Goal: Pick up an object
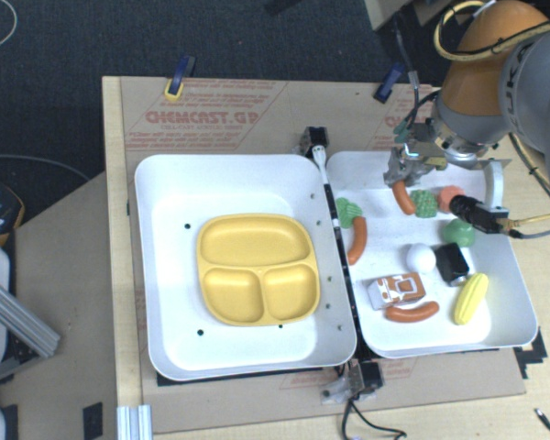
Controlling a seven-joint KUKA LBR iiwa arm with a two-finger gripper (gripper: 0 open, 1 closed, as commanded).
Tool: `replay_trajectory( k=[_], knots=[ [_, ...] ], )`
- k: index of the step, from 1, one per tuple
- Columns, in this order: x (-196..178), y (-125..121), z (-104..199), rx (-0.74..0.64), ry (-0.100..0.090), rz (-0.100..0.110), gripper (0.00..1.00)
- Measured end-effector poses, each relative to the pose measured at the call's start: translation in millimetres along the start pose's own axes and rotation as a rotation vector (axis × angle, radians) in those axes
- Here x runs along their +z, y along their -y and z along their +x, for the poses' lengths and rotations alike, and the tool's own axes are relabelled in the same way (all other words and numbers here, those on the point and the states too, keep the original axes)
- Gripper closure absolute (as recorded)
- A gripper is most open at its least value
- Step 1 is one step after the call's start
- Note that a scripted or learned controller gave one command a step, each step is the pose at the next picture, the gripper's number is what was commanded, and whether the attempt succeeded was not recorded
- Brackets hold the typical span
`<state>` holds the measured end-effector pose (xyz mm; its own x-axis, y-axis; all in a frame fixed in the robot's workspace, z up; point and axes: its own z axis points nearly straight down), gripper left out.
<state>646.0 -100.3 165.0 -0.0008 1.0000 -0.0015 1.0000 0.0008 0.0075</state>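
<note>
I read "CHEMCAST GP" in faded red print on the brown board point(211, 115) at the frame's upper centre. The left white bin point(160, 246) holds a yellow three-compartment plastic tray point(257, 269). The right white bin point(509, 314) holds toy food: a yellow corn cob point(470, 298), two orange-red sausages point(357, 239) point(412, 313), a white ball point(421, 258), a black block point(452, 263), a small brown-and-white carton point(399, 290) and green pieces point(348, 212). The two-finger gripper point(406, 178) sits in that bin's upper part, touching a third orange-red sausage point(403, 197); I cannot tell how wide it stands.
</note>
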Motion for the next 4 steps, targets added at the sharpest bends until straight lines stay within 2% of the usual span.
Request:
replay_trajectory(
  k=[1, 2, 3, 4],
  knots=[
    [-54.4, -2.0, -0.1, 0.000, 0.000, -0.001, 1.00],
    [-54.9, -7.7, 58.0, -0.005, -0.002, 0.003, 1.00],
    [-50.2, 8.2, 113.3, -0.004, -0.003, 0.011, 1.00],
    [-70.5, 2.9, 111.4, -0.001, -0.001, 0.003, 1.00]
  ],
)
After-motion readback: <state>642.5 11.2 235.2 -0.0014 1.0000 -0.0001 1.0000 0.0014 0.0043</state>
